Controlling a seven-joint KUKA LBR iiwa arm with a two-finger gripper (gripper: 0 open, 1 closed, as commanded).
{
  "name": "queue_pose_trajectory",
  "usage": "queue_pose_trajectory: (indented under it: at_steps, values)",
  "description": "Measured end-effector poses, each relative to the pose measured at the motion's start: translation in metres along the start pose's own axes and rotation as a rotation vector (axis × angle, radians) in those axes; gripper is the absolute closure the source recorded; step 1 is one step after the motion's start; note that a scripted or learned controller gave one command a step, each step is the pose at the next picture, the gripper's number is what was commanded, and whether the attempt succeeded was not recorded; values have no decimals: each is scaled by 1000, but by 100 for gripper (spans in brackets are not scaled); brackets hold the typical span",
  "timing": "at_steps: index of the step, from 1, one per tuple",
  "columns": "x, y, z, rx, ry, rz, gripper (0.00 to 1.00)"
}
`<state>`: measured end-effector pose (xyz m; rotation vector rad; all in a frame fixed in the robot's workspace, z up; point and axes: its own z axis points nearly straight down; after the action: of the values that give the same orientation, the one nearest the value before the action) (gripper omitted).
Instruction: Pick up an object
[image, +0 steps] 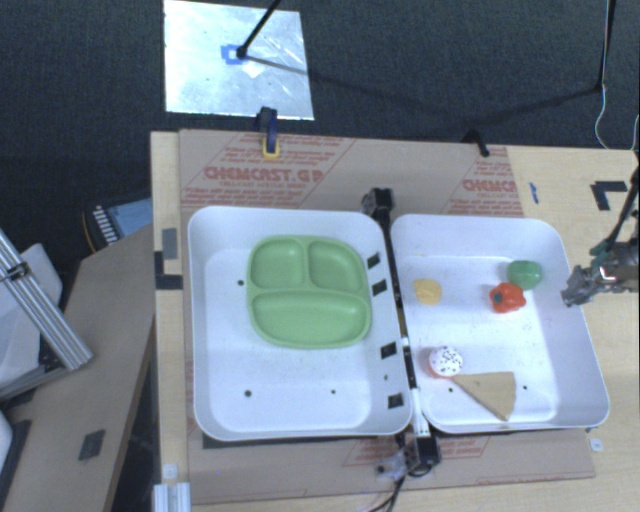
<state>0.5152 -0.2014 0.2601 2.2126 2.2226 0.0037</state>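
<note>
Approach step: hand (583, 288) at right bin's (560, 240) right rim, grip state unreadable, nothing seen in it.
Nearest targets, red object (507, 297) and green one (525, 272), just inside; next move calls for reaching leftward, then descending.

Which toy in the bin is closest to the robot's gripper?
The green round toy, at the far right. The red one sits just beside it but farther from the gripper; the others lie farther left.

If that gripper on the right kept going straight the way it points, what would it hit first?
Probably the red toy, just ahead of the gripper inside the right bin, though height is hard to judge.
</note>
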Motion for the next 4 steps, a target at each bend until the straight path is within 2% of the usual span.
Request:
queue_pose_trajectory:
  at_steps: [2, 4]
  values:
    - [91, 44, 12, 3, 3, -5, 100]
    - [179, 72, 19, 3, 3, -5, 100]
